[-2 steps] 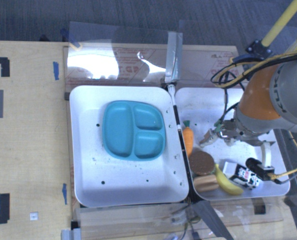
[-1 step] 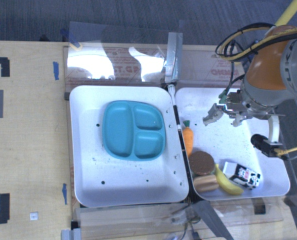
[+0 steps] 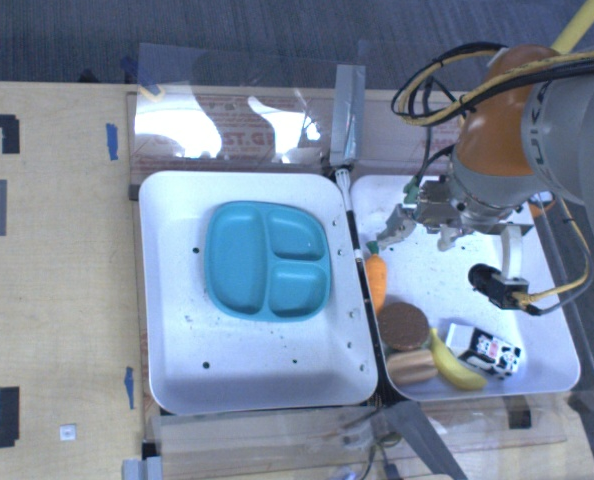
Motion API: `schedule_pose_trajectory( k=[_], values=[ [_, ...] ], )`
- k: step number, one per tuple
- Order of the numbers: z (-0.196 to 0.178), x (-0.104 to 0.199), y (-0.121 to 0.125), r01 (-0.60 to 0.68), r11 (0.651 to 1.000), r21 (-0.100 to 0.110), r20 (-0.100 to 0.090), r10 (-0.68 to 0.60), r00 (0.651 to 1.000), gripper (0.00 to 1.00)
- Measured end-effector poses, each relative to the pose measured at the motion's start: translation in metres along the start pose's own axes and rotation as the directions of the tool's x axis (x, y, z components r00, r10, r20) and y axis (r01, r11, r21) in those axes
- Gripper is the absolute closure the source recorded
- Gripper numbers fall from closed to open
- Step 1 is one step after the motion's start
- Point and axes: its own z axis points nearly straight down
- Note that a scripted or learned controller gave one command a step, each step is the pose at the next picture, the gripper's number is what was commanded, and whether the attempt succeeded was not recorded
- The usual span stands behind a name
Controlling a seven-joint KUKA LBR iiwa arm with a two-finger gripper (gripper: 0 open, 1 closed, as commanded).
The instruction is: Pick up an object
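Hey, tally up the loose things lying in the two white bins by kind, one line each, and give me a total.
Divided plates, blue: 1, the plate in the left bin.
Carrots: 1, the carrot in the right bin.
Bananas: 1, the banana.
Brown round objects: 1, the brown object.
Tan cylinders: 1, the cylinder.
Small white boxes: 1, the box.
Total: 6

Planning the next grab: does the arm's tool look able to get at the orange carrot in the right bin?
Probably yes: the tool hangs just above the orange carrot, whose top lies uncovered; only its lower end meets the brown round lid.
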Motion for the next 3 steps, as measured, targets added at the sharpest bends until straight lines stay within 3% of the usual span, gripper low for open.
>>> schedule_pose_trajectory(
  k=[1,2,3],
  values=[
    [-0.038,-0.003,-0.053,0.057,0.998,0.0,-0.001,-0.057,0.998,0.0],
    [0.001,0.025,-0.058,0.145,0.989,0.006,-0.001,-0.145,0.989,0.0],
    [-0.001,-0.038,-0.022,0.397,0.918,-0.001,0.003,-0.397,0.918,0.0]
  ],
)
